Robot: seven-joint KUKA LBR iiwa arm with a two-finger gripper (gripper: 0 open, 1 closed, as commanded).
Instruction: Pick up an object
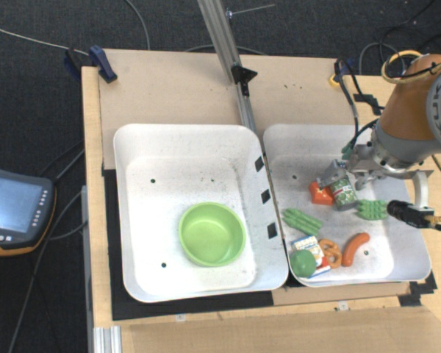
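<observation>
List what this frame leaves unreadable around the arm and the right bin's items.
1. Claw: open or shut is unclear; the wrist above covers it.
2. Orange item and speckled green item under the claw: touching or gripped, cannot tell.
3. Arm: cut off by the right edge.
4. Green toy: partly covered by the arm's hardware.
5. Small box at the bin's front: print too small to read.

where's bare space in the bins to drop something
Left bin: bare floor all around the green bowl, widest behind it toward the far rim. Right bin: the far-left corner is bare. Its near half is crowded with the green toy, sausage, pretzel, and things under the gripper.
</observation>
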